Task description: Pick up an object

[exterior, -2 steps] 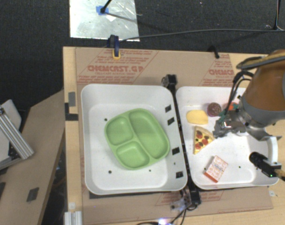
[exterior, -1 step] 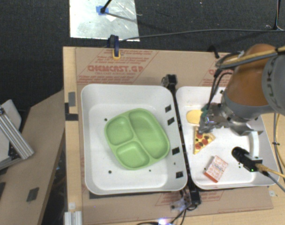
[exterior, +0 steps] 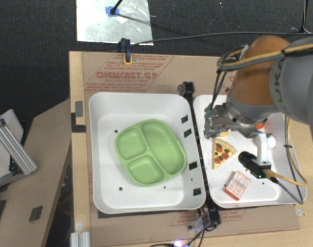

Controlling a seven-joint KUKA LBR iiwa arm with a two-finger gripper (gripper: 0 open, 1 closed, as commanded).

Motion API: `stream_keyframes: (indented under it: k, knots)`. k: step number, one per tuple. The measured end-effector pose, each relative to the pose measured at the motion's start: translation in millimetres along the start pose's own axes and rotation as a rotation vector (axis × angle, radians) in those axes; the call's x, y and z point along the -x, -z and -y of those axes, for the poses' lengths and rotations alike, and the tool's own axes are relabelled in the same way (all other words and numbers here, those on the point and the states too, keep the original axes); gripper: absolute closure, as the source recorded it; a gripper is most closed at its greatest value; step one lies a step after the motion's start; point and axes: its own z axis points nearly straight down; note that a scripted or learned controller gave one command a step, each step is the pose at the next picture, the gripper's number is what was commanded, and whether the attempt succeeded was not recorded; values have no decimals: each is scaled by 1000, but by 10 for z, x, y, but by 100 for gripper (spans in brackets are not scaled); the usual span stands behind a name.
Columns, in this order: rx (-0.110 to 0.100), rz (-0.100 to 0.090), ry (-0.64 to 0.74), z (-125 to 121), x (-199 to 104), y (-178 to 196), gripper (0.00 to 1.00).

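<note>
From my screen I see the gripper [exterior: 214, 126] low inside the right bin [exterior: 259, 195], just above the pizza slice [exterior: 223, 153] in the picture and a little to its left. It is very near the slice, but I cannot say if it touches it. The view from above also does not show me clearly if the gripper is wide or narrow, so I cannot tell its state, and I see nothing held in it. The grey arm [exterior: 295, 81] goes from the gripper up and to the right of the pizza slice, with its orange part [exterior: 259, 71] above the wrist. The pizza slice lies flat on the white floor of the bin, with its point toward the lower left. Below the slice and slightly to the right lies a small red and white box [exterior: 237, 184], apart from it. Well to the left of the pizza slice, past the wall between the bins, a green plate [exterior: 150, 152] with three compartments lies in the middle of the left bin [exterior: 105, 138]. Both bins stand on a brown cardboard sheet [exterior: 131, 73].
</note>
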Motion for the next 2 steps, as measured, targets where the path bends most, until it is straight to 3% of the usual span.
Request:
stream_keyframes:
  k: [2]
  knots:
    - [-2,-1,2,-294,-1000,-44,100]
